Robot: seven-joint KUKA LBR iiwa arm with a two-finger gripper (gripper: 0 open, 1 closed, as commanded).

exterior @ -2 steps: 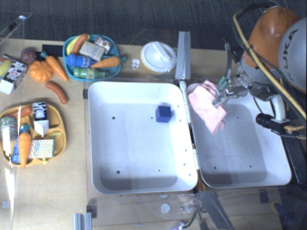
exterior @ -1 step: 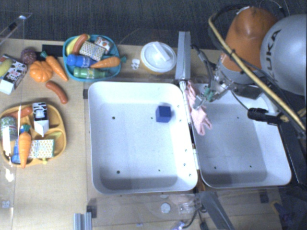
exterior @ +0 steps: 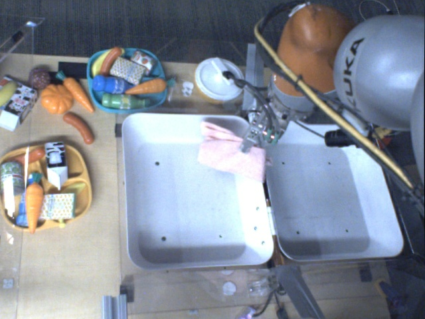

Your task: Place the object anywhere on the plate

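We find the gripper (exterior: 255, 138) at the 1 o'clock corner of the left bin (exterior: 166, 244), touching the pink cloth (exterior: 229, 153). The cloth lies crumpled against the bin's right wall, partly draped toward the rim. We cannot tell whether the fingers are released or clenched (wrist and cables mask them).

Risks from here, as we judge them:
1. The cloth is limp; a grasp on one fold may slip during the lift.
2. A trailing edge may snag on the rim between the left bin and the right bin (exterior: 332, 238).
3. We cannot identify a plate with certainty; the yellow dish (exterior: 81, 178) at 9 o'clock already carries toy food, so little bare area remains.

Legible writing: "KUKA" on the arm (exterior: 378, 65) housing, partly cut off.
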